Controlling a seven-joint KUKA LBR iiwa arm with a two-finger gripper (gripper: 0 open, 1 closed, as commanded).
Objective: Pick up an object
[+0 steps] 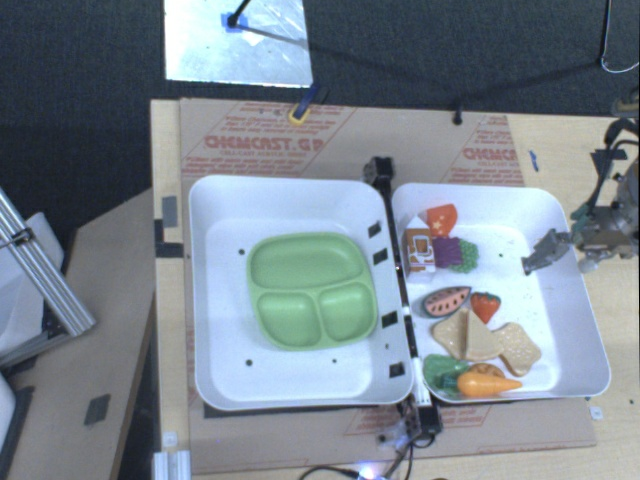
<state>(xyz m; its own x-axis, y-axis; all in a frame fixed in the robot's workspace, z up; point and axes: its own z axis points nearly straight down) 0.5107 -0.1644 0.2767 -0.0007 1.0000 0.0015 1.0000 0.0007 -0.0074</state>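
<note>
The right bin (570, 298) holds several toy foods along its left side: a red-orange piece (441, 218), an orange and white carton (419, 250), purple grapes (453, 252), a watermelon slice (447, 300), a red strawberry (485, 307), tan bread slices (490, 341), and an orange carrot (487, 381) on a green leaf (438, 370). My gripper (545, 251) hangs over the right bin's upper right part, to the right of the grapes and apart from every toy. I see nothing held in it.
The left bin (215, 268) carries a green divided plate (310, 290). Black clips run along the divider (392, 268) between the bins. A shiny metal sheet (238, 28) lies on the dark floor beyond the bench. The arm's wrist (612, 226) stands at the right edge.
</note>
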